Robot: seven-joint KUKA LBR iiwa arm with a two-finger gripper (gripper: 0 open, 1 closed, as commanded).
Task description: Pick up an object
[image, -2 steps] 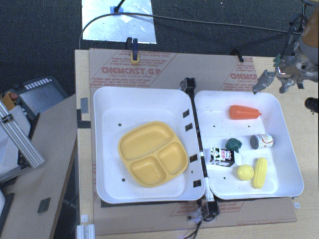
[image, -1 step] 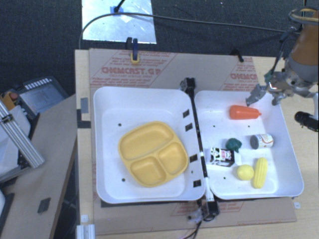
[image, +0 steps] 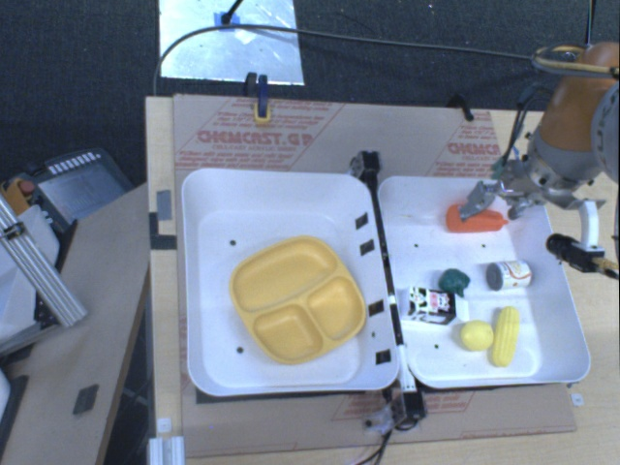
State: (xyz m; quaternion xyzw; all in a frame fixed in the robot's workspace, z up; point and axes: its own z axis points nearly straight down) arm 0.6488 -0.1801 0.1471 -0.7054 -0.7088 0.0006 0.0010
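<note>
In the right bin point(image: 557, 303) lie an orange carrot-like piece point(image: 477, 220) at the back, a small can point(image: 510, 275), a dark green lump point(image: 453, 281), a black-and-white carton point(image: 432, 304), a yellow lemon point(image: 476, 335) and a corn cob point(image: 504, 336). My gripper point(image: 496, 200) hangs at the back of the right bin, directly over the orange piece, with its fingers spread apart. Nothing sits between them.
The left bin point(image: 208, 260) holds a yellow divided plate point(image: 295, 298). A black divider strip point(image: 380, 269) runs between the two bins. A cable and clamp point(image: 260, 95) lie beyond the bins on the cardboard.
</note>
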